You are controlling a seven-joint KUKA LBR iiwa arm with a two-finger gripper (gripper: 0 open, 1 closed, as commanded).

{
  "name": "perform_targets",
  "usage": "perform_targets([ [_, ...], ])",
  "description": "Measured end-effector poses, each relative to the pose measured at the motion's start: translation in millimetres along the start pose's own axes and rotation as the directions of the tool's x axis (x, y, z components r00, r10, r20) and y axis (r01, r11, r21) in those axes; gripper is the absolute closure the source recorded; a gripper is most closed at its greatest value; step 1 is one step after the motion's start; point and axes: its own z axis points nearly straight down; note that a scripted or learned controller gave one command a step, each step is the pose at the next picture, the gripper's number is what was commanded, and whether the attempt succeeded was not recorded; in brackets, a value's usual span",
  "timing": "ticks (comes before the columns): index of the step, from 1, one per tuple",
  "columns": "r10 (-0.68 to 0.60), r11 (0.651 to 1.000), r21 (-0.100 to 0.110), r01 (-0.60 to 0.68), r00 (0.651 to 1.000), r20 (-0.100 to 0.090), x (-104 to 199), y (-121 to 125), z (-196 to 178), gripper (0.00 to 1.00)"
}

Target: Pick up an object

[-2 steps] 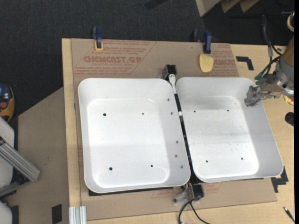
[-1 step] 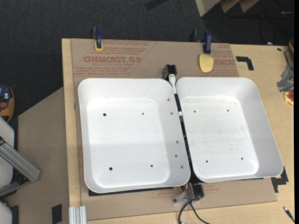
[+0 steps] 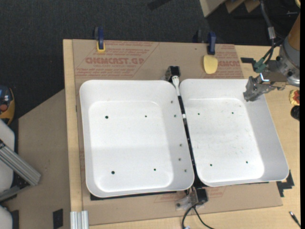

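Note:
My gripper (image 3: 252,88) hangs over the far right corner of the right bin (image 3: 274,128), at the end of the arm that comes in from the right edge. A small pale yellow object (image 3: 210,64) lies on the brown board just beyond that bin's far rim, well to the left of the gripper and apart from it. I see nothing held at the gripper's tip.
The left bin (image 3: 90,128) lies beside the right one, with a black strip (image 3: 183,123) along the seam between them. Blue clamps (image 3: 99,35) (image 3: 211,42) stand at the board's far edge. Cables (image 3: 267,13) hang near the arm's wrist.

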Motion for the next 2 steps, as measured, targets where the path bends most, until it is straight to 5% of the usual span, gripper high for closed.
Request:
perform_targets([
  [1, 0.001, 1.000, 0.003, -0.001, 1.000, -0.001, 47, 5, 93, 1.00],
  [2, 0.005, 1.000, -0.016, -0.005, 1.000, 0.006, 25, 51, 47, 1.00],
])
